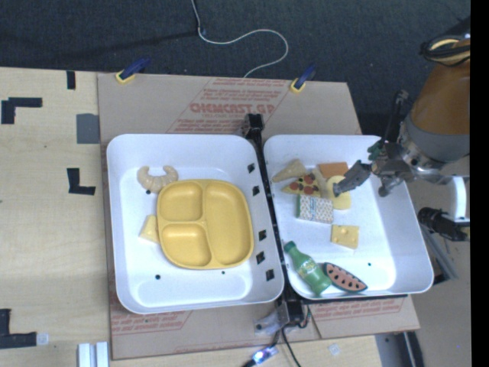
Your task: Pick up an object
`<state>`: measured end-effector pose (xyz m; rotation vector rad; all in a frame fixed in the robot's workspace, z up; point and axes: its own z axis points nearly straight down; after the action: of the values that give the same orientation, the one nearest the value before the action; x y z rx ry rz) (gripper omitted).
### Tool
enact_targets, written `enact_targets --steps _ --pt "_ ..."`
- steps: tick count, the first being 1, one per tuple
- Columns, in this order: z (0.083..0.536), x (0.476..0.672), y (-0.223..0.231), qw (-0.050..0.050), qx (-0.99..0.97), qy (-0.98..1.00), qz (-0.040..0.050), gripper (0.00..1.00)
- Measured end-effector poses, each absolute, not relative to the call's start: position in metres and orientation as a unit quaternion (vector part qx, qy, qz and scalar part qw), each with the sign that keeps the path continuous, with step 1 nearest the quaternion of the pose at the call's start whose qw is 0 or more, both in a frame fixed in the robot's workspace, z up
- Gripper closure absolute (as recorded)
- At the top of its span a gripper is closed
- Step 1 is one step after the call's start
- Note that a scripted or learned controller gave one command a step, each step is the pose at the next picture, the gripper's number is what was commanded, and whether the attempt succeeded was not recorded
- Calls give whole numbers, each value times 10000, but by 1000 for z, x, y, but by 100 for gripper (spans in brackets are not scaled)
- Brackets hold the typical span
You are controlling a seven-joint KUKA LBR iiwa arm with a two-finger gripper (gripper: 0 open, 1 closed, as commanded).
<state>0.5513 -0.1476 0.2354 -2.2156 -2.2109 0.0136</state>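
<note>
- Your arm [439, 113] reaches in from the right, its orange band above the grey wrist, over the upper right part of the right bin [397, 228].
- The gripper [353, 178] hangs low over that bin's upper middle, one dark finger angled down and left toward the toys; whether it is spread or closed you cannot tell from this angle, and nothing can be seen between the fingers.
- Just beside its tip lie a small yellow piece [341, 199] and an orange block [332, 170].
- To their left you see a pizza slice toy [299, 177], and below it a patterned square packet [315, 208].
- A cheese cube [344, 236] sits alone near the bin's middle.
- At the lower left of the right bin, a green bottle [306, 267] lies tilted, touching a watermelon slice toy [346, 277].
- In the left bin [126, 228] a yellow divided plate [205, 223] sits in the middle, with a croissant toy [157, 177] at its upper left and a pale yellow wedge [148, 228] tucked at its left rim.
- Both bins rest side by side on a cardboard sheet [183, 105] on the surface.
</note>
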Motion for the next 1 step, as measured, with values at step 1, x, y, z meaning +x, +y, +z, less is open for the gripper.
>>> enact_targets --steps 1 --pt "242 554 -147 8 -7068 -7074 6 0"
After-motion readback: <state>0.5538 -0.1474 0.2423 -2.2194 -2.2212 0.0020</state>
